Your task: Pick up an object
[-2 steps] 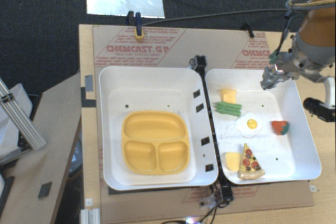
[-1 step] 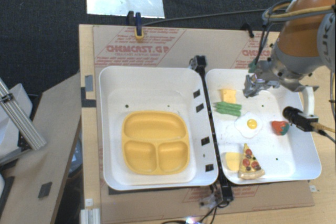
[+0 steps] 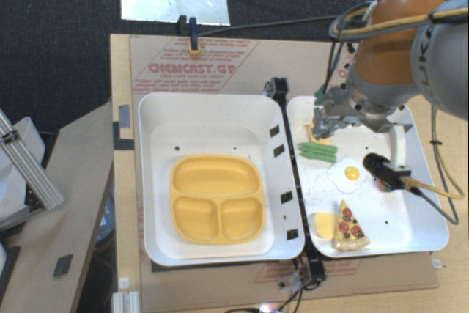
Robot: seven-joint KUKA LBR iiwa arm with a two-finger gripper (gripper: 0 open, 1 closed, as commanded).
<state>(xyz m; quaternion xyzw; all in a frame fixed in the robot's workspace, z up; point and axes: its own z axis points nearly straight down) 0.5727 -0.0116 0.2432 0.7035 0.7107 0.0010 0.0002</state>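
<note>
Robotics lab: industrial arm (image 3: 410, 33) above white bins (image 3: 220, 105), printed cardboard underlay (image 3: 198, 66), aluminium extrusion (image 3: 29, 168) at left.

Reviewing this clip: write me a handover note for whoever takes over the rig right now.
Gripper: low over the far-left corner of the right bin, just beyond the green beans. Grip state unclear from this view.
Things: the green beans, fried egg, pizza slice and yellow block all lie on the right bin's floor. A yellow divided tray sits in the left bin.
Done: the arm is at the bin; nothing is visibly lifted.
Left: grasp one object and raise it.
</note>
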